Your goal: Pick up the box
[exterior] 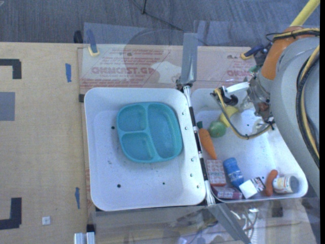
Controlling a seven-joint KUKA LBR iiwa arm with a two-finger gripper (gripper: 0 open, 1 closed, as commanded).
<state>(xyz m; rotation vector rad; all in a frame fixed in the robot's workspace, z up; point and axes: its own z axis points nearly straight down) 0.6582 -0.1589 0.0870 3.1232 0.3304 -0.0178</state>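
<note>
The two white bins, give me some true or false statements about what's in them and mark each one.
1. The teal divided plate lies in the left bin. True.
2. The carrot lies on the plate. False: it lies in the right bin, near the divider.
3. The blue can lies in the right bin. True.
4. The box sits between the gripper's fingers. False: it lies flat on the bin floor beside the blue can, apart from the arm.

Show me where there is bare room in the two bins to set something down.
Left bin: bare floor rings the teal divided plate, widest along the near edge. Right bin: a bare patch mid-floor, past the carrot. Its near corner is crowded with the box, blue can and small items.
</note>
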